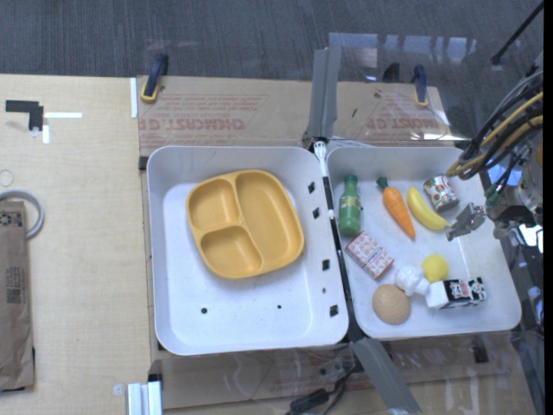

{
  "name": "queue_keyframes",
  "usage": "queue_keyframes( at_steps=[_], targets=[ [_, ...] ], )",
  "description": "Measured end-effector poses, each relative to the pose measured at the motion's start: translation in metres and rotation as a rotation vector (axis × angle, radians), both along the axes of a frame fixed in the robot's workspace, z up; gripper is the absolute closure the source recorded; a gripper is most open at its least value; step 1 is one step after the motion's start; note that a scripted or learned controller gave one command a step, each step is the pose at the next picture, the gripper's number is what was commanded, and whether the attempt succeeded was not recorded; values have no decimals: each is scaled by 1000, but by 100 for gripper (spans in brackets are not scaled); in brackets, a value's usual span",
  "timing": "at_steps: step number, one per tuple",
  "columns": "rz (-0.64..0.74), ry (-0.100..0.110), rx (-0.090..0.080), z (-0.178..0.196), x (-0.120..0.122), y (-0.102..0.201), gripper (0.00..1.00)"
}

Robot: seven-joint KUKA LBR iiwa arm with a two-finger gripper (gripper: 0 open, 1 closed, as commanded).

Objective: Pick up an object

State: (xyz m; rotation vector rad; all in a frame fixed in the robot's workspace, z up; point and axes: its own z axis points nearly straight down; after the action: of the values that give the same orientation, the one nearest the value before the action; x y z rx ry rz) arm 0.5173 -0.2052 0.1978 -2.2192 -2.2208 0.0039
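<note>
The right bin holds several small objects: a green bottle, a carrot, a banana, a small printed can, a pink patterned box, a yellow lemon, a white lump, a black-and-white carton and a tan round object. My gripper hangs over the right side of this bin, just right of the banana and below the can. Nothing shows in its grasp.
A yellow divided plate lies in the left bin. Cables and arm hardware crowd the right edge above the right bin. A brown paper bag lies on the wooden bench at far left.
</note>
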Motion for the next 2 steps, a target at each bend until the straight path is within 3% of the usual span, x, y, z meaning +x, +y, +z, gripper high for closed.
queue_keyframes(
  at_steps=[1,2],
  targets=[
    [23,-11,-3,-102,57,16,0],
    [170,-9,0,-103,93,-5,0]
  ],
)
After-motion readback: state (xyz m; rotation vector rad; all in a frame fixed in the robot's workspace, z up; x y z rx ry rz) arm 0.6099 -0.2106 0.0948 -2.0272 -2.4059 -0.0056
